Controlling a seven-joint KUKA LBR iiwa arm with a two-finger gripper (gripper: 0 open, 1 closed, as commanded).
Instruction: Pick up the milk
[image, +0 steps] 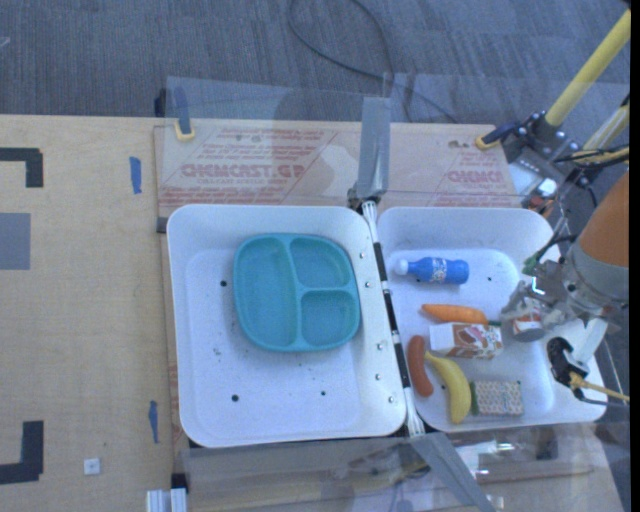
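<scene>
Two bins, gripper over the right one.
You can't tell the finger state; it sits just right of the milk.

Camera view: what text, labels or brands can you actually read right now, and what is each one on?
"CHEMCAST GP", red print on the clear sheet's protective film behind the left bin; it repeats at the sheet's right end, too faint to read there.
Blue bottle: label too small to read.
Milk carton, lying by the gripper: print too blurred to read.
</scene>
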